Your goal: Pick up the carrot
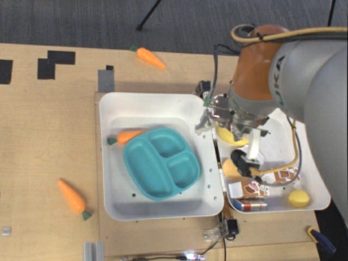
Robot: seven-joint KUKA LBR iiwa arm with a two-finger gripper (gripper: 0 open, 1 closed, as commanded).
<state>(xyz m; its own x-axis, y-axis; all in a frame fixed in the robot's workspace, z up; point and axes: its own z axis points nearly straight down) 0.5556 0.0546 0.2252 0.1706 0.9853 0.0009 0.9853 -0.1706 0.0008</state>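
I cannot tell the state of my gripper [235,128], so I would move it left to the carrot [126,137] wedged beside the teal plate [161,163], approaching slowly.

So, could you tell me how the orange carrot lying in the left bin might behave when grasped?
The tapered orange carrot with a green stem end looks like smooth moulded plastic, so probably stiff and light. Its rounded, tapering body could roll or slip out of a pinch. One end tucks under the teal divided plate, which might shift slightly as it comes free.
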